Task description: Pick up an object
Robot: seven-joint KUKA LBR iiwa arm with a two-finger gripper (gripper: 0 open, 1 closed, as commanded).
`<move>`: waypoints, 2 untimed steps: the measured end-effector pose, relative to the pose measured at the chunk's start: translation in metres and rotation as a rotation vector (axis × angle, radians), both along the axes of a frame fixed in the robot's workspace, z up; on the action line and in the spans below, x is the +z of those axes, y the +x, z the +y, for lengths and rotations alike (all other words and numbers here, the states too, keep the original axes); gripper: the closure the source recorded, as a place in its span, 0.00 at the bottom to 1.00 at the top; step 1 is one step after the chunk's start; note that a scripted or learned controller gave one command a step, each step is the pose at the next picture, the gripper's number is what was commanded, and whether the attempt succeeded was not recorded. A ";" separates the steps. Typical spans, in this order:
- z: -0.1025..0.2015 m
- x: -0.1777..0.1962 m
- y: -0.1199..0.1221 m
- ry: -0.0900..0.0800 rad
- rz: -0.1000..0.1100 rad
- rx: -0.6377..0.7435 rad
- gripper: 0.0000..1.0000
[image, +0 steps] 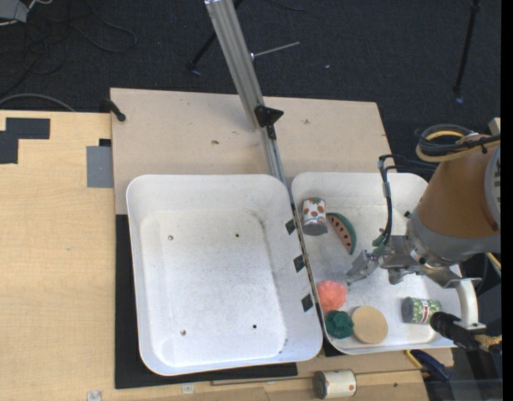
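Note:
The right bin (361,192) holds a small printed can (313,216), a watermelon slice toy (345,232), a pink ball (331,294), a dark green fuzzy ball (338,324), a tan disc (370,325) and a green-labelled can (419,311) lying on its side. My gripper (363,265) hangs low over the bin's middle, right of the pink ball and below the watermelon slice. Nothing shows between its fingers.
The left bin (210,274) sits beside the right one, split by a divider with black clips (296,261). A slanted aluminium rail (244,73) rises behind the bins. A small can (335,383) lies on the bench in front of them.

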State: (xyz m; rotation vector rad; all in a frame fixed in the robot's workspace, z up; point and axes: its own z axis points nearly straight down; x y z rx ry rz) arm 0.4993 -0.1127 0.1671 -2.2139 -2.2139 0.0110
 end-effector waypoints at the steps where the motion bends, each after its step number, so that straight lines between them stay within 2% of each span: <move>1: -0.004 -0.037 -0.004 -0.004 -0.015 0.001 0.00; 2: -0.005 -0.077 -0.004 -0.002 -0.008 -0.001 0.00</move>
